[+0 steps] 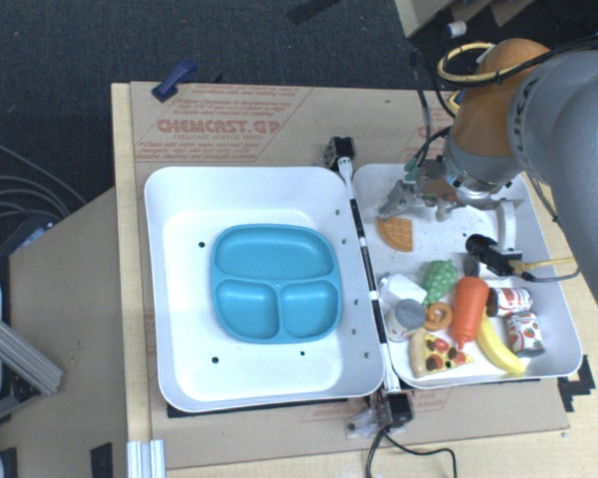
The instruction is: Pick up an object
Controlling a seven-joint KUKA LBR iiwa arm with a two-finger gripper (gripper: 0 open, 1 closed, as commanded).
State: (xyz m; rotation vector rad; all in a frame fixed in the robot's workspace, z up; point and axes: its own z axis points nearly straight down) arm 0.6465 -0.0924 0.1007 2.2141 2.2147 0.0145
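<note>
- Several toy foods crowd the near end of the right bin (pixel 447 237): a carrot (pixel 468 309), a banana (pixel 500 349), a green piece (pixel 440 278), a pizza slice (pixel 438 353), a white cup (pixel 403 289) and a small can (pixel 514 300), most of them touching a neighbour.
- One piece lies apart from that cluster: an orange wedge (pixel 398 233), flat on the bin floor near the wall shared with the left bin (pixel 169 267).
- The gripper (pixel 419 199) hangs low at the far end of the right bin, just beyond the wedge. From this angle I cannot tell whether it is spread or closed.
- The wedge looks like the likeliest target, being the closest and the least crowded.
- To do the pick well, centre the gripper over the wedge's middle and turn the wrist so the jaws close across its narrow width.
- Come straight down, since the wall is close on one side and could catch a jaw.
- The wedge looks thin, so the descent probably has to reach almost to the floor before closing.
- The blue divided plate (pixel 276 282) in the left bin plays no part here.
</note>
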